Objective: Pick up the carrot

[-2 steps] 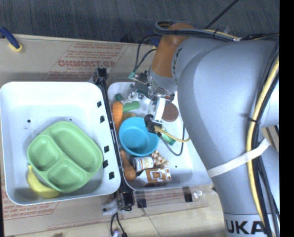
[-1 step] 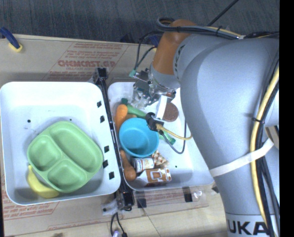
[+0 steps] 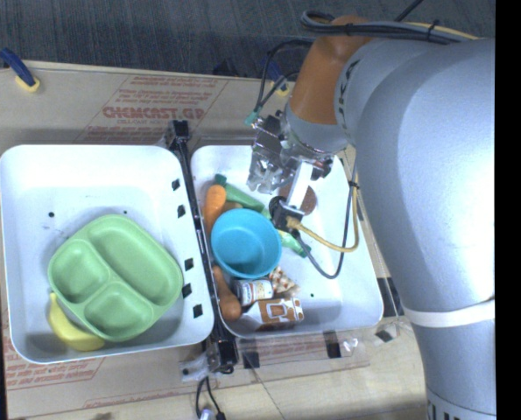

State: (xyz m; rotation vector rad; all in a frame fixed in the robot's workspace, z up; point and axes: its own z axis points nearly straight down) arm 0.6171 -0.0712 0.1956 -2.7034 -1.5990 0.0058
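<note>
Green divided plate [image 3: 116, 275]: lies in the left bin [image 3: 24, 182], well left of the gripper, over a yellow item [image 3: 67, 332].
Carrot [image 3: 214, 205]: lies in the right bin [image 3: 352, 291] near the divider, down and left of the gripper, just above the blue bowl [image 3: 245, 241]; not between the fingers.
Second orange piece [image 3: 228, 302]: below the bowl, beside a small printed pack [image 3: 273, 303].
Gripper [image 3: 273, 175]: hangs over the right bin's upper part.
Finger state: cannot be determined; wrist and cables obscure the tips.
</note>
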